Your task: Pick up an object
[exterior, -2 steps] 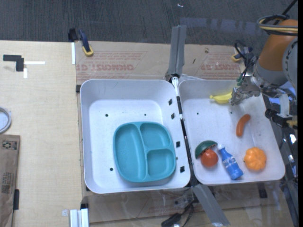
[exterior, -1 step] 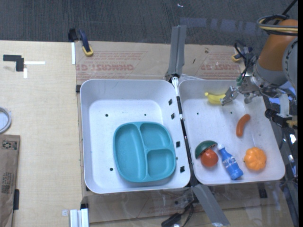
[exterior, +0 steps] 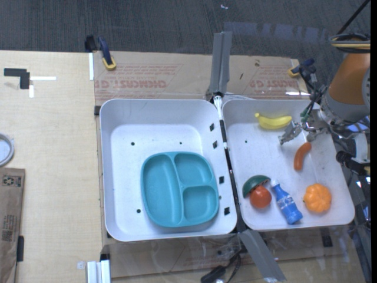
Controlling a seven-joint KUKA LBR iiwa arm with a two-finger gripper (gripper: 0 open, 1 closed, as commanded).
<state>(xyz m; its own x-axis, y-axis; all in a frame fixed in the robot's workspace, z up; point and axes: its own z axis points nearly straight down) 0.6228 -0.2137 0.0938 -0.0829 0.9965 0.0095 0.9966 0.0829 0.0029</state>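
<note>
Sausage-shaped orange-red toy (exterior: 301,156), smooth plastic, lies slanted in right white bin (exterior: 330,220), just below hand (exterior: 298,133). Hand state: metal fingers look spread apart, nothing between them; hovering at toy's upper end. Judgement: approach phase, grasp not yet made. To do well: centre fingers across the narrow width, descend straight, close mid-length; rounded glossy skin may slip. Nearby: curved yellow plastic banana (exterior: 273,121) close to hand, risk of nudging. Round orange fruit (exterior: 318,198) and blue bottle (exterior: 287,202) well apart.
</note>
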